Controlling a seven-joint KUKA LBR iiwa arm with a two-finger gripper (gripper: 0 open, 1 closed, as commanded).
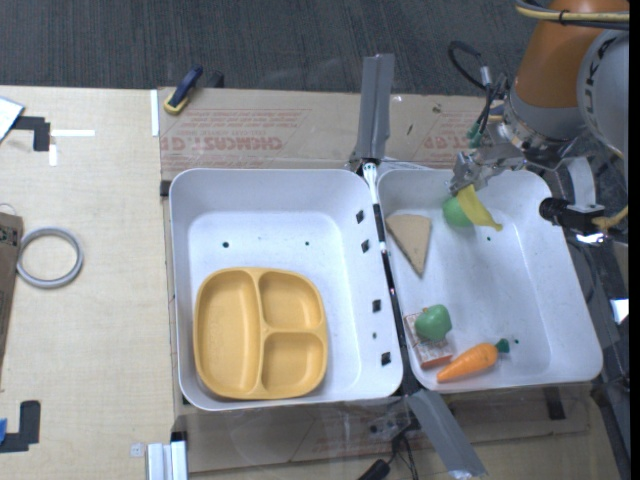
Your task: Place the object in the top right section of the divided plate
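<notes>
A yellow divided plate lies in the left bin, toward its front left. It has one long section on the left and two smaller ones on the right. My gripper hangs over the far part of the right bin. A green and yellow object sits directly under the gripper's tip and touches it. Whether the object is gripped or resting on the bin floor is unclear.
In the right bin lie a tan wedge, a green toy vegetable on a small red and white block, and an orange carrot. A grey divider stands between the bins. A tape roll lies at far left.
</notes>
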